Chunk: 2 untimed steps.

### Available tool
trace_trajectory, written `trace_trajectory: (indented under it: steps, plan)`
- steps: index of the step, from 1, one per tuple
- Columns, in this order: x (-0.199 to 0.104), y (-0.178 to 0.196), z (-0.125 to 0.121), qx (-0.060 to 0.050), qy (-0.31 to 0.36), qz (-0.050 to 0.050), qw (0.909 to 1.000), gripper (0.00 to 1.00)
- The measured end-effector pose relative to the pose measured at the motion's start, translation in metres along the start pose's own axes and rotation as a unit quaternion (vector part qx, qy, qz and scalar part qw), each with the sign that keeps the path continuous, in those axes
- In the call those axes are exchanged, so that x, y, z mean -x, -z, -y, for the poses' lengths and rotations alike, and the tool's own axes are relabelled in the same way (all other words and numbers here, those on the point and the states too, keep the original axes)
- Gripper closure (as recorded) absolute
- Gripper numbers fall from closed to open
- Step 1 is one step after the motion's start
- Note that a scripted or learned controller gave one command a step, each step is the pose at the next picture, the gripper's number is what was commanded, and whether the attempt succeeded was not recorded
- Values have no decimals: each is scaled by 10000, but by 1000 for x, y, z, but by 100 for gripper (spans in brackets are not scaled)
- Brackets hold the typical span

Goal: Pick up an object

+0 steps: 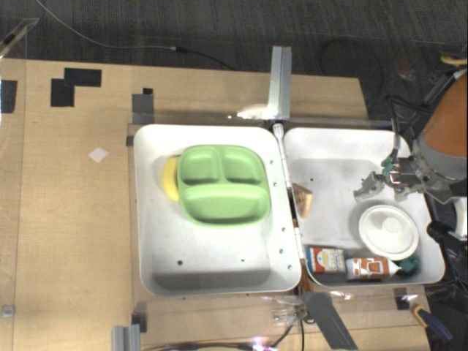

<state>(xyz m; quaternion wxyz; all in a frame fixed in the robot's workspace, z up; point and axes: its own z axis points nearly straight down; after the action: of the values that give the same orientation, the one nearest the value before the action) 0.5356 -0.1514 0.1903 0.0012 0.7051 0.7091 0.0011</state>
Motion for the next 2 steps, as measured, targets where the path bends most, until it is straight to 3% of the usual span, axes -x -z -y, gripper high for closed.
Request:
trace_trajectory:
  steps: [1, 2]
  plan:
    - [-1, 11, -2, 26, 18, 2, 10000, 100]
    - [-1, 11, -2, 25, 17, 3, 10000, 0]
